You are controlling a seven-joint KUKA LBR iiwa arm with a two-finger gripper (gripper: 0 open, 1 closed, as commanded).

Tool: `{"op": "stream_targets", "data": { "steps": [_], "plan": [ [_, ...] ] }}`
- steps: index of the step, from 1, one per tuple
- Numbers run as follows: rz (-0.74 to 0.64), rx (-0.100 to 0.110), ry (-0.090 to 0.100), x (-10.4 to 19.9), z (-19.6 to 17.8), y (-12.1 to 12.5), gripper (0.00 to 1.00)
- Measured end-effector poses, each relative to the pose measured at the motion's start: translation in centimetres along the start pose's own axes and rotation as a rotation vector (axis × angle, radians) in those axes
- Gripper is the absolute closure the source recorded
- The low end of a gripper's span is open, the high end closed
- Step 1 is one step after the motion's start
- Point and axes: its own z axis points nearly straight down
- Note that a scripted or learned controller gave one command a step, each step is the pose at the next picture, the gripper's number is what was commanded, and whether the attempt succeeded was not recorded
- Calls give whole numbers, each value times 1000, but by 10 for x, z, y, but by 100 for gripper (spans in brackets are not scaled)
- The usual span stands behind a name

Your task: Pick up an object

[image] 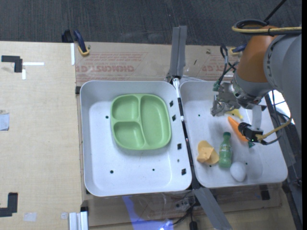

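White plastic makes the two bins that sit side by side on the worktop (38, 143). One green plate (141, 121) with three sections lies flat in the left bin (96, 176). The right bin (268, 174) holds more things. One green bottle (225, 150) stands near the front, with one yellow crumpled thing (206, 153) touching its left side. One white ball (238, 171) sits just in front of the bottle. One orange stick-shaped thing (236, 127) lies behind the bottle, and a small yellow thing (236, 113) peeks out just behind that.

One grey arm (283, 56) with an orange band (254, 56) comes in from the right and bends down over the back of the right bin. Its claw (221, 107) points down, close to the bin floor, just left of the small yellow thing and the orange stick. I cannot tell how the claw is set or if it holds anything. Black cables (268, 131) hang by the arm, close over the orange stick.
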Motion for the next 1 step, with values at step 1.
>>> {"op": "stream_targets", "data": {
  "steps": [1],
  "plan": [
    [-96,-1,0,-47,42,-23,100]
  ]
}}
